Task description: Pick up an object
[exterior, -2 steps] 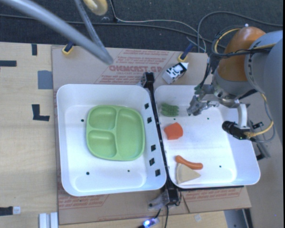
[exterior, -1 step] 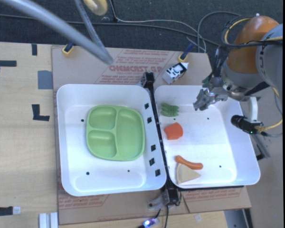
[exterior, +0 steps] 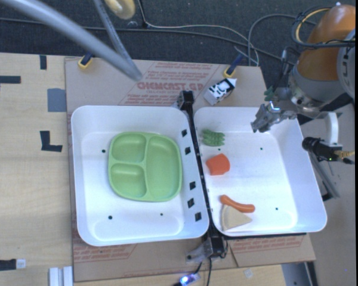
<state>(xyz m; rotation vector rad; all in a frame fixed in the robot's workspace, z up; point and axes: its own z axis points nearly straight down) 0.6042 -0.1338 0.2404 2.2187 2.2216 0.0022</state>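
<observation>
Camera view has the hand point(exterior: 264, 123), grip state unreadable, over the right bin point(exterior: 298, 159) far from its orange block point(exterior: 218, 164), so a blind descent risks closing on nothing.

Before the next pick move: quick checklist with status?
1. Targets in the right bin: green piece, orange piece, sausage, tan wedge: ok.
2. Gripper over the right bin's upper edge: ok.
3. Gripper above a target: not ok, pieces lie toward the divider.
4. Finger state: cannot tell.
5. Sausage apart from wedge: not ok, touching.
6. Green tray in the left bin, apart from targets: ok.
</observation>
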